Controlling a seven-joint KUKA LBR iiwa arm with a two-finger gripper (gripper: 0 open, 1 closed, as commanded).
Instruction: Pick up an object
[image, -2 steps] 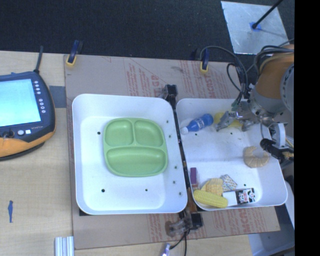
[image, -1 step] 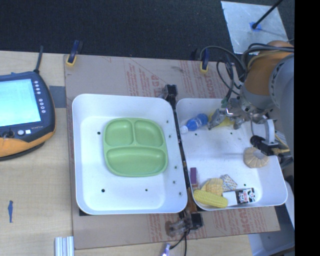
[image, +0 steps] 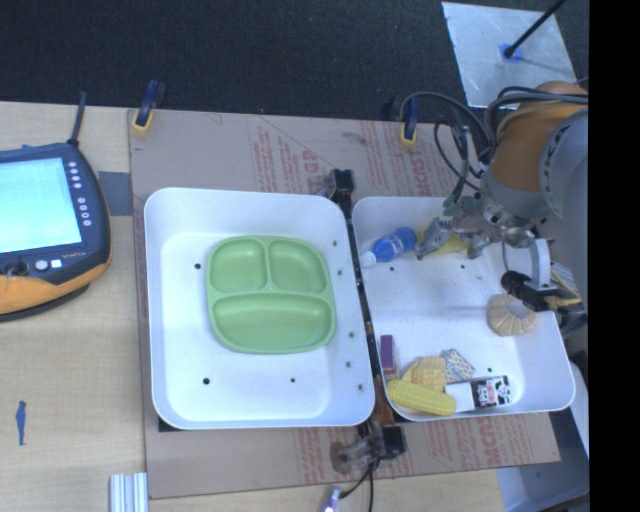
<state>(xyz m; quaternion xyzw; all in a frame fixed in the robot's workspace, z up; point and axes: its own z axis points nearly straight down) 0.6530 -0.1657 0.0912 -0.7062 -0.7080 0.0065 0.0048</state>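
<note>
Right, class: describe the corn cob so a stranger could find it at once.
Start at the right-hand white bin and go to its near left corner, where small items cluster. The corn cob lies there on its side, nearest the front rim: long, bright yellow and knobbly, unlike the rounder yellow piece behind it.

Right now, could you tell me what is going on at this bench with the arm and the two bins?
The arm reaches in from the right, with its gripper low over the far part of the right bin, next to a blue bottle. Whether it holds anything cannot be told. A tan round object lies near the bin's right side, and a corn cob and a small printed box at its near edge. The left bin holds a green divided plate.
</note>
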